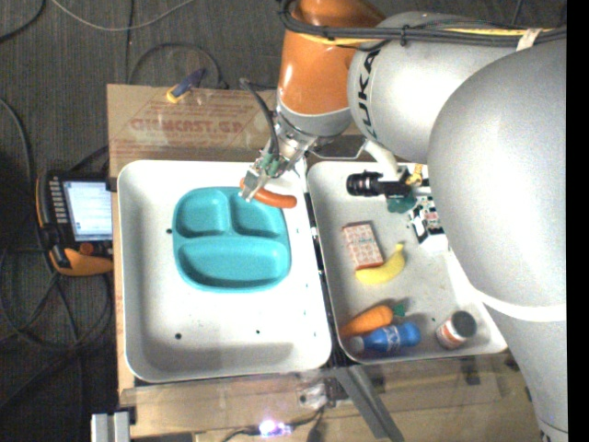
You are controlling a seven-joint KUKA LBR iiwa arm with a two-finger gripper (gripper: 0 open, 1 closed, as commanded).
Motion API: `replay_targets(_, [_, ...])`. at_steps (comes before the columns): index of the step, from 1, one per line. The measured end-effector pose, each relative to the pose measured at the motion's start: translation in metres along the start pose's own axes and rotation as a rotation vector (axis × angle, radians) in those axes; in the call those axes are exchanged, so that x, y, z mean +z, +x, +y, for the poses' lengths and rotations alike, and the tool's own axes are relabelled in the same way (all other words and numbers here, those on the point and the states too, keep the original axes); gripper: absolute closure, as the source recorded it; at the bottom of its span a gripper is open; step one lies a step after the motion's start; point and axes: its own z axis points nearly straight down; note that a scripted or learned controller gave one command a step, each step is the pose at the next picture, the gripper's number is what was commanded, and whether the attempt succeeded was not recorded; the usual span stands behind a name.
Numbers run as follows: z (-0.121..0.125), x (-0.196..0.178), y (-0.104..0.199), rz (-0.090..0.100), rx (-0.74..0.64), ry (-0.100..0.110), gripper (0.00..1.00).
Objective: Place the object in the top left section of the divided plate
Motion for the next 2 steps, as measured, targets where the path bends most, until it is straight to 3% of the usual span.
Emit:
replay_targets(1, [0.0469, -0.0191, 0.0339, -0.002, -0.031, 0.001, 1.00])
replay_targets(2, [0.0468, -0.0190, 0.0339, -0.002, -0.031, 0.001, 0.00])
